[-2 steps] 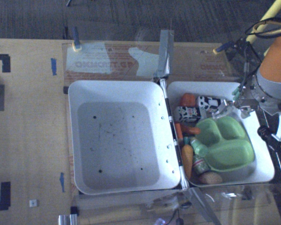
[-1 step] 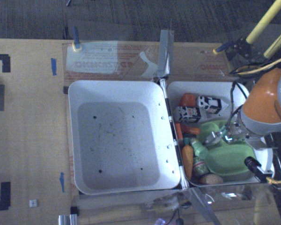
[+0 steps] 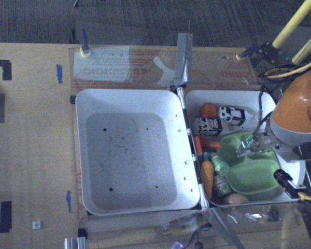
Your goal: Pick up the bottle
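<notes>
We read the bottle [image 3: 222, 176] as the small green one near the front-left of the right bin [image 3: 267, 98], cap end up-left, body running down toward the bin's front edge. It is wedged between the carrot [image 3: 207, 178] on its left and the big green container [image 3: 253, 171] on its right, touching or nearly touching both. A brownish round item [image 3: 235, 198] sits just past its lower end. We can't tell for sure that this is a bottle and not part of the green container; the greens blend.

The gripper [image 3: 249, 145] hangs over the green container's upper part, up and right of the bottle, near but not over it. Whether it's open or shut we cannot tell, since the metal parts there are small and blurred. Nothing is visibly held.

Risks, as we judge them: coming down where it is now, the gripper would land on the green container, not the bottle. The bottle is crowded, so there's little room alongside it and the carrot could get pinched or pushed. It lies tilted and low among clutter, so a grasp may slip off.

Farther out: two small cow-print cartons [image 3: 218, 121] and a red item [image 3: 208, 109] at the bin's back. The left bin [image 3: 90, 105] sits alongside.
</notes>
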Tool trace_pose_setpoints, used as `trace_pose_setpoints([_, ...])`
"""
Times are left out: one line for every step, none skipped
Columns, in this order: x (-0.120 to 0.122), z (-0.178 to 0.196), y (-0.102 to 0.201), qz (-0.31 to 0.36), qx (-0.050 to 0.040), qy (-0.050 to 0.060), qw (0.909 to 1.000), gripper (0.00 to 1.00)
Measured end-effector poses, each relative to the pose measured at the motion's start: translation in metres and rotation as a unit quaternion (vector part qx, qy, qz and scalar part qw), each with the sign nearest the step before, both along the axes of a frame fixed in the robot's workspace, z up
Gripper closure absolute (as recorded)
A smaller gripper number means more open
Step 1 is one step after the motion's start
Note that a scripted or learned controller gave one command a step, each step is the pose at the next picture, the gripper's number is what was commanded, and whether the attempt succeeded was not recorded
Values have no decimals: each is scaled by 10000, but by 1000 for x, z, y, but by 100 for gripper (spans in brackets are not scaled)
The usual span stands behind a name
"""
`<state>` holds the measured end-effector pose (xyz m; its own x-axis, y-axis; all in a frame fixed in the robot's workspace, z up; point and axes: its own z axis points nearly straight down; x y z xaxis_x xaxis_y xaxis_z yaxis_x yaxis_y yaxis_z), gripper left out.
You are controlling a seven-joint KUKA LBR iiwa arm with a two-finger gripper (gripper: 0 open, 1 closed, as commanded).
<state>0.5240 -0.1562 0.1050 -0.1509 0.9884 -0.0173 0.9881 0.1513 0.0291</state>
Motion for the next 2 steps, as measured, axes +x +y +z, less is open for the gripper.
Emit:
trace_pose_setpoints([10, 163, 58, -572, 68, 150, 9982, 100])
trace_pose_setpoints([10, 163, 58, -572, 69, 151, 9982, 0])
